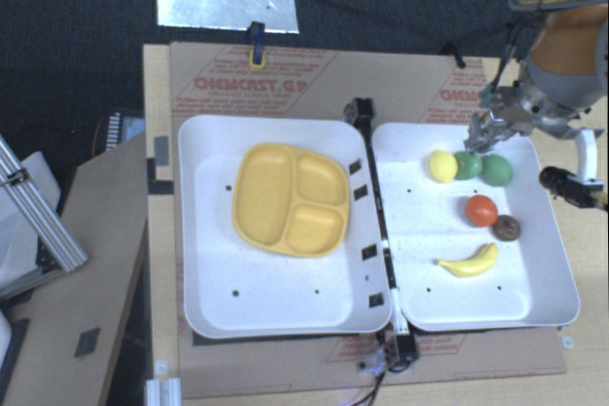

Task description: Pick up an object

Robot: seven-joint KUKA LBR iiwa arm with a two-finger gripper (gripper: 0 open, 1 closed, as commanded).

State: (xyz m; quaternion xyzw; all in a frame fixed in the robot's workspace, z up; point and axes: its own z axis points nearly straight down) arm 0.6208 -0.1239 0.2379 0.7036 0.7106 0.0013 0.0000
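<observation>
The right bin (533,299) holds a yellow lemon (442,166), two green round fruits (468,166) (497,170), an orange-red ball (481,209), a small brown piece (507,227) and a banana (469,261). My gripper (479,138) hangs at the back of that bin, just above and behind the left green fruit, between the lemon and the right green fruit. Nothing is visibly lifted off the bin floor.
A yellow divided plate (288,199) lies in the left bin (209,290). A black hinge strip (377,214) runs between the bins. A black arm fitting (571,185) overhangs the right bin's right rim. A clamp (257,46) sits at the bench's back edge.
</observation>
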